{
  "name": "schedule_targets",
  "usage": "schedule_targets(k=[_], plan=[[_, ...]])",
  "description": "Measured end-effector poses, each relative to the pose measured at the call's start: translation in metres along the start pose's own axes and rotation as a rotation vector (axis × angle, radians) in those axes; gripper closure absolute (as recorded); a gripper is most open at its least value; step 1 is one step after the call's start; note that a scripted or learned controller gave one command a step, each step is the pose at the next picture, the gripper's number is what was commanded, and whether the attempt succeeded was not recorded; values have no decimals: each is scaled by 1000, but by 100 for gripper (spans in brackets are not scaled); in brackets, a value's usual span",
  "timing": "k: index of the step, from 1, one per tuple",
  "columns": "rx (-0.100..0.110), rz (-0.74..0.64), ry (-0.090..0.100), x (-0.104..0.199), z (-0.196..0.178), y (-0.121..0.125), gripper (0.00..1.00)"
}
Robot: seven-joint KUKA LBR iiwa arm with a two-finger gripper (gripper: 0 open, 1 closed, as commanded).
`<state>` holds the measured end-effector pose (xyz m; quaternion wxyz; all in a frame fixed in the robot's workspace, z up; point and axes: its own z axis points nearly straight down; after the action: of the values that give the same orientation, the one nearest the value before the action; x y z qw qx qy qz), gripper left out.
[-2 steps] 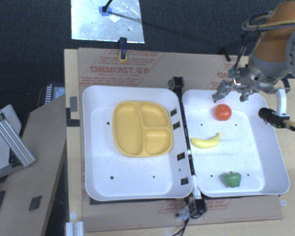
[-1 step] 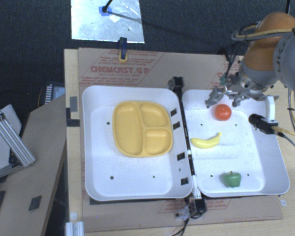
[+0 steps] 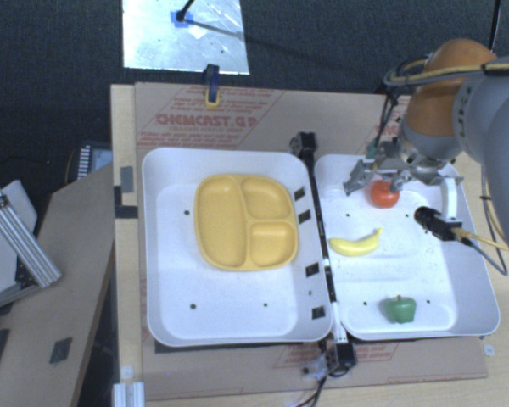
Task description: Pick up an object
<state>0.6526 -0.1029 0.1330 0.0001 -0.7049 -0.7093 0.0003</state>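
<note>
The gripper (image 3: 385,179) is lowered over the tomato (image 3: 384,194) in the right bin (image 3: 475,299); whether it is spread or pinching cannot be told. Nothing is lifted yet, so the pick seems unfinished.

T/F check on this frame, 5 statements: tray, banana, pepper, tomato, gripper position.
1. The yellow divided tray lies in the left bin. True.
2. The banana lies on the tray. False: it lies on the floor of the right bin, apart from the tray.
3. The green pepper sits nearer the front edge of the right bin than the banana does. True.
4. The gripper is over the left bin. False: it is over the far part of the right bin, just above the red tomato.
5. The tomato sits next to the green pepper. False: they are well apart, the tomato at the far end and the pepper at the near end.
</note>
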Motion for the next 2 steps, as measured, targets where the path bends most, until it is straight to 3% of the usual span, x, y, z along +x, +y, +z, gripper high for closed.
schedule_targets(k=[1, 2], plan=[[-5, -1, -1, 0, -13, 1, 100], [-8, 1, -1, -8, -67, 10, 100]])
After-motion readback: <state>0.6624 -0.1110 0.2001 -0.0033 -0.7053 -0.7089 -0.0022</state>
